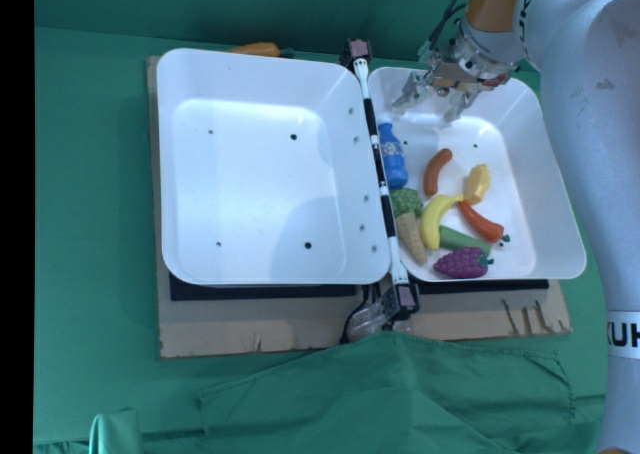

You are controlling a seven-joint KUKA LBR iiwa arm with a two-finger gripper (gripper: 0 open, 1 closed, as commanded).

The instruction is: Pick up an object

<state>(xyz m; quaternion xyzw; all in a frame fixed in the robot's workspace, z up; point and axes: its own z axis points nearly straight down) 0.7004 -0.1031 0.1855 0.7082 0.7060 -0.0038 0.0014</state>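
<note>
My gripper (432, 102) hangs over the far part of the right bin (545, 192), fingers spread open with nothing between them. Below it in that bin lie toy foods: a blue bottle (392, 154) against the left wall, an orange sausage (436, 171), a yellow pepper (477, 183), a banana (436, 218), a carrot (480, 222), broccoli (405, 201), a corn cob (412, 238), a green cucumber (458, 238) and purple grapes (461, 263). All of them sit nearer the camera than the gripper.
The left bin (260, 167) stands beside the right one, a black and white divider bar (375, 157) between them. An orange object (256, 48) lies behind the left bin. Green cloth (380, 392) bunches at the front edge.
</note>
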